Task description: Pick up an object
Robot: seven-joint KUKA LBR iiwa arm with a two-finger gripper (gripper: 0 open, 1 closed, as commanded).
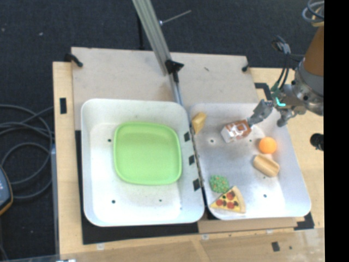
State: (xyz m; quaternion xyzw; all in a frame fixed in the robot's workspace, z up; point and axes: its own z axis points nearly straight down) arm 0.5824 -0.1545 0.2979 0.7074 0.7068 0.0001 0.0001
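1. No brand, label or writing can be read on anything here; the red and white packet [236,130] in the right bin [289,201] shows a printed pattern, too small to make out
2. The gripper [271,112] hangs over the upper right part of the right bin, reaching in from the right below the grey arm [311,86] with its orange band
3. One finger [260,113] slants down and to the left towards the packet, its tip just beside the packet's upper right corner; whether it touches cannot be told
4. The other finger [284,117] stands apart from the first, so the jaws are spread, and nothing lies between them
5. The packet lies flat on the bin floor, near the top, between a yellow piece [198,121] by the bin's left wall and the gripper
6. An orange ball [267,145] sits just below and to the right of the packet, and a bread roll [266,165] lies just below the ball
7. A green piece shaped like broccoli [220,183] and a pizza slice [229,200] lie near the bin's lower left corner, close together
8. The left bin [98,162] holds a light green square plate [148,153], lying flat in its middle
9. Both bins rest side by side on the pale table [125,70], and a metal bar [152,26] runs slantwise up from the gap between them
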